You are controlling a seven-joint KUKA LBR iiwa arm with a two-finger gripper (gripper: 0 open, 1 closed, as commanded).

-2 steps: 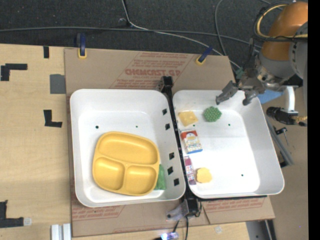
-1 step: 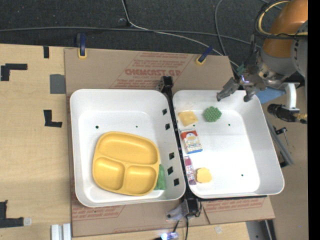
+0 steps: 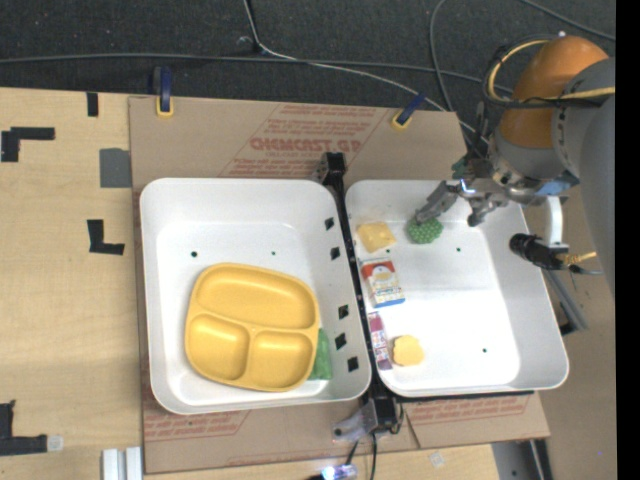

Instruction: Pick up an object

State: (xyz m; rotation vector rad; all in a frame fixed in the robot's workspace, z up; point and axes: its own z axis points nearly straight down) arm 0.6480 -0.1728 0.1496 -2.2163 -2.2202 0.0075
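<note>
My gripper (image 3: 449, 218) hangs over the far part of the right bin (image 3: 500, 298), open, with nothing between its fingers. A small green bumpy ball (image 3: 425, 232) lies on the bin floor just at the tip of the left finger (image 3: 434, 208), to the outside of it. Left of the ball sits a pale yellow lump (image 3: 376, 235). Further toward the front lie a red and white packet (image 3: 383, 284), a thin packet (image 3: 378, 342) along the left wall, and a round yellow piece (image 3: 407, 350).
The left bin (image 3: 170, 228) holds a yellow divided plate (image 3: 250, 325) with a green item (image 3: 322, 356) wedged at its right edge. A black divider (image 3: 346, 268) runs between the bins. Bare white floor spans the right half of the right bin.
</note>
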